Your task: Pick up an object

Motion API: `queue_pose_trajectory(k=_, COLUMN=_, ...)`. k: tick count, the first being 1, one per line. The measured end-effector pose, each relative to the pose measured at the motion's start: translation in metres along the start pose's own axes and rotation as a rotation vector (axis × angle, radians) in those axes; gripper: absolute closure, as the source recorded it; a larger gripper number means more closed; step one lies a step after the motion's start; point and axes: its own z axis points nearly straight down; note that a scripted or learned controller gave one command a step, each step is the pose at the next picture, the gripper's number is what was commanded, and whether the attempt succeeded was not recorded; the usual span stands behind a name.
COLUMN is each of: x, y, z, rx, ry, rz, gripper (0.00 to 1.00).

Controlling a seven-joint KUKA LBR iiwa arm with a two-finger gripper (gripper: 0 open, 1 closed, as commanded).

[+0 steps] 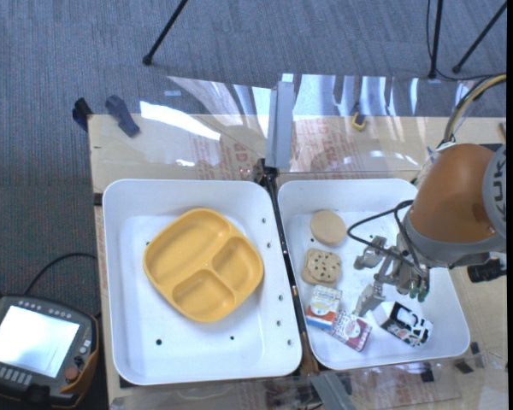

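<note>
Camera view, claw: claw (378,282) hangs low over the right bin (359,196), fingers spread apart, nothing between them.
Camera view, arm: grey body with orange band (453,196) reaches in from the right, cables trailing above it.
Candidate objects: black-and-white carton (408,323) just beside and below-right of the claw; red patterned packet (352,331) just below it; small red-and-white box (324,306) to its lower left; chocolate-chip cookie (322,266) to its left; plain round biscuit (328,226) up-left of it.
Further off: yellow divided plate (203,263) lies in the left bin (120,229), well apart from the claw.
Stage (judged): no grasp yet; claw is poised between the items.
Risk: packet, box and carton lie close together, so a descending finger may land on one and shove the others instead of straddling.
Risk: flat cookie and biscuit offer little edge; fingers could slide off.
Surface: bins are smooth white; tabletop (197,148) is brownish, with bright glare.
Room: grey carpet, tripod legs (167,24), teach pendant (34,344) at lower left.
</note>
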Motion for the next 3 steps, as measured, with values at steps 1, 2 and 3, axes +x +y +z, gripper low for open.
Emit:
queue_pose_trajectory(k=1, x=-0.051, y=0.043, z=0.023, rx=-0.002, ry=-0.013, rz=0.286, gripper=0.00)
queue_pose_trajectory(k=2, x=-0.052, y=0.047, z=0.011, rx=-0.002, ry=-0.016, rz=0.276, gripper=1.00)
queue_pose_trajectory(k=3, x=-0.001, y=0.119, z=-0.077, rx=-0.004, ry=-0.014, rz=0.082, gripper=1.00)
